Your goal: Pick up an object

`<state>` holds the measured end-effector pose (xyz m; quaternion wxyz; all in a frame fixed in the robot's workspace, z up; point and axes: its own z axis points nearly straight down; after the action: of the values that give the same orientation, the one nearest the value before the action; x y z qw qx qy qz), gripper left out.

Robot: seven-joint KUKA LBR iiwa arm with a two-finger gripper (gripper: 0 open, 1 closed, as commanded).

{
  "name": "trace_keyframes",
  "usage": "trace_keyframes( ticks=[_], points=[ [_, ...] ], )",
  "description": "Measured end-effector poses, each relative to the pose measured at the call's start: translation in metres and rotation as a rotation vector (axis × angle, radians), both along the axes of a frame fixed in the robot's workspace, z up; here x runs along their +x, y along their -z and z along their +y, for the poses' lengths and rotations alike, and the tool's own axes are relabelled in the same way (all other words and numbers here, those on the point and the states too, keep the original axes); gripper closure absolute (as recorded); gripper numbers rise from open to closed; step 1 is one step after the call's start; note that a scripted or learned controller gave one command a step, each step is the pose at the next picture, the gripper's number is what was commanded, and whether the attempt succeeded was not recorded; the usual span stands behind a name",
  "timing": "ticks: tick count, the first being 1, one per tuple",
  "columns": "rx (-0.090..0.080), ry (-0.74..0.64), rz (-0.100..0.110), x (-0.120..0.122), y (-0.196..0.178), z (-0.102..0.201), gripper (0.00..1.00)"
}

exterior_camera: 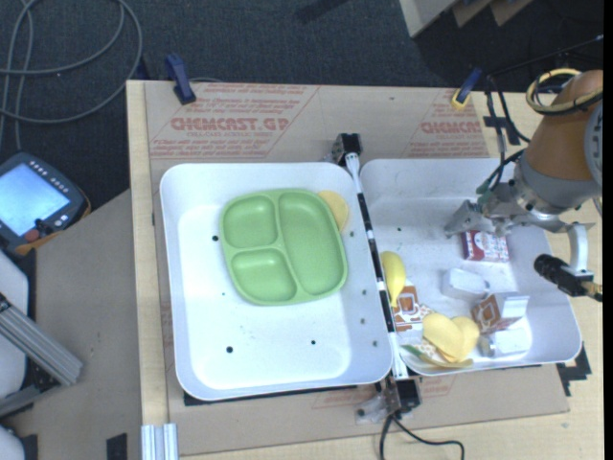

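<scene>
Red-white packet (pixel 486 247) just below tool (pixel 476 217)

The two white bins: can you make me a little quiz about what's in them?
1. True or false: the green tray lies in the left bin.
2. How many compartments does the green tray have?
3. What lies nearest the hand? A) the red and white packet B) the yellow banana C) the green tray

Key: 1 true. 2 three. 3 A; the hand hovers over the right bin, just above that packet.
</scene>
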<state>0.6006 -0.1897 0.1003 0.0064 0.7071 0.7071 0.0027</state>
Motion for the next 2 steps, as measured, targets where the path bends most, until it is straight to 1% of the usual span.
trace_keyframes(
  ticks=[1, 2],
  points=[
    [-0.002, -0.001, 0.000, 0.008, 0.010, 0.027, 0.00],
    [0.000, -0.002, -0.002, -0.013, 0.010, 0.020, 0.00]
  ],
)
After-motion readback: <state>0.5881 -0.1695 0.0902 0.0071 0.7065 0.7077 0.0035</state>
